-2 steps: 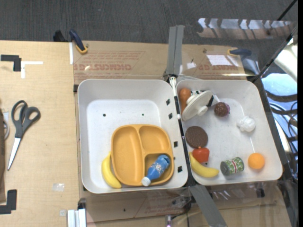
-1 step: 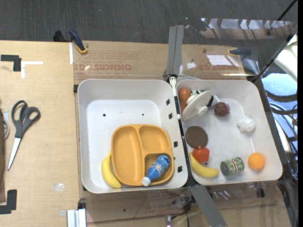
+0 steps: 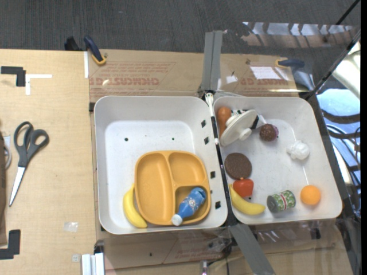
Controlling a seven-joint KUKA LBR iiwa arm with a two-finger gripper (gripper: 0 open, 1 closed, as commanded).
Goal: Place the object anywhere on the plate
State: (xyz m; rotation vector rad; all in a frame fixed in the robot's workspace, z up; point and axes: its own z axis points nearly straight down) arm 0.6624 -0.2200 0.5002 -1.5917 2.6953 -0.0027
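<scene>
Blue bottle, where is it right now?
In the camera view, the blue bottle lies in the lower right compartment of the yellow plate, inside the left bin. A banana sits by the plate's lower left edge.

Bright, even light falls from overhead — the white bins look nearly washed out and shadows stay faint and short. Glare flares at the upper right corner. Focus is soft throughout — small details blur, and the carpet above reads dim.
</scene>
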